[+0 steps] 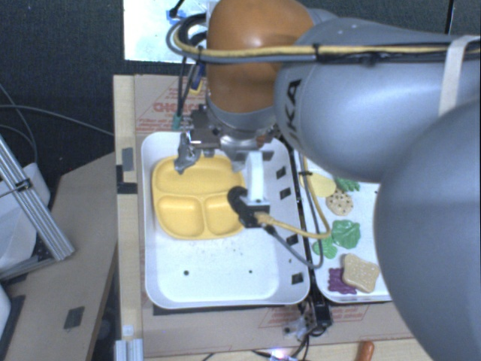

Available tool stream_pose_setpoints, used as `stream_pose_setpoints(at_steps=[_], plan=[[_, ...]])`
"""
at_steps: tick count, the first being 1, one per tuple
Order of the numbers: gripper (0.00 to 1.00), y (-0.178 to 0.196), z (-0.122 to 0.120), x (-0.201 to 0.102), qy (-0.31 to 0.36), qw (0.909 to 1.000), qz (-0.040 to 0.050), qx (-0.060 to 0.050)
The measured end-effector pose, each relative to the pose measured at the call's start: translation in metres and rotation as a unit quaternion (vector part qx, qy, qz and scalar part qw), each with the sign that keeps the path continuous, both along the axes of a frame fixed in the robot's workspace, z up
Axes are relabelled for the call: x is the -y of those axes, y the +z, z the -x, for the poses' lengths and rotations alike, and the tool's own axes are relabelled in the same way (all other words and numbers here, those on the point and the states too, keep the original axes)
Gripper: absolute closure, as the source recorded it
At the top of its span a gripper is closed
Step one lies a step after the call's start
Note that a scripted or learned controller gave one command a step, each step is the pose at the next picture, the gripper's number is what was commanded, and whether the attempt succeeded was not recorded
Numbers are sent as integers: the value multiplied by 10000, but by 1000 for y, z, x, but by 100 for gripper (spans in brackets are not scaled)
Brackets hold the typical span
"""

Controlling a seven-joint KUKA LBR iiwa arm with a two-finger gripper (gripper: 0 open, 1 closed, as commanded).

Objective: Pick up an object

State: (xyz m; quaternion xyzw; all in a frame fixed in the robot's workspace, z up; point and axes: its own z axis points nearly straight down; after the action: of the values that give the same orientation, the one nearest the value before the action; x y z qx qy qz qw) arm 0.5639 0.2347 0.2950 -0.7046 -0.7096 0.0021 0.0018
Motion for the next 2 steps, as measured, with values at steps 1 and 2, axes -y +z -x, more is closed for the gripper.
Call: stream_pose_setpoints(at_steps=[1, 2], plan=[[100, 12, -3, 0, 16, 10000, -10, 37], [100, 13, 68, -1, 4, 10000, -6, 11]])
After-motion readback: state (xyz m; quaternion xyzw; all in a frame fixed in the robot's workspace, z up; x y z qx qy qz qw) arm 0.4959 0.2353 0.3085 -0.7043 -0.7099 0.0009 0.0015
